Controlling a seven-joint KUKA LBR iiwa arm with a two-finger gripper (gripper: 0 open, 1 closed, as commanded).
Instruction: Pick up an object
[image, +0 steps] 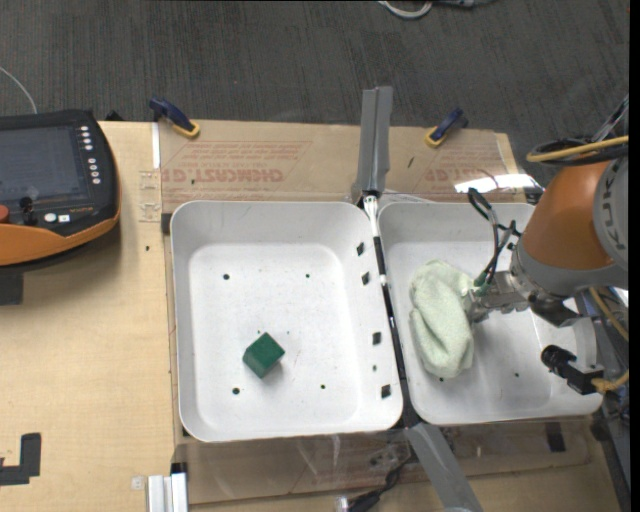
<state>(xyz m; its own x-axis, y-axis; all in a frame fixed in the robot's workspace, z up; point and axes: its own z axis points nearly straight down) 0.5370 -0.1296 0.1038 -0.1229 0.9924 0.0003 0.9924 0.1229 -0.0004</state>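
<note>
A pale green folded cloth (441, 318) lies in the right bin (520, 395), near its left wall. My gripper (478, 301) is low at the cloth's right edge, touching or nearly touching it. The orange band and grey wrist rise to the right of it. A small green cube (264, 355) sits in the left bin (200, 300), toward the front.
A metal divider post (375, 140) stands between the bins at the back. A teach pendant (50, 185) rests on the bench at the far left. Clamps (175, 117) hold the cardboard at the back edge. Cables hang beside the arm on the right.
</note>
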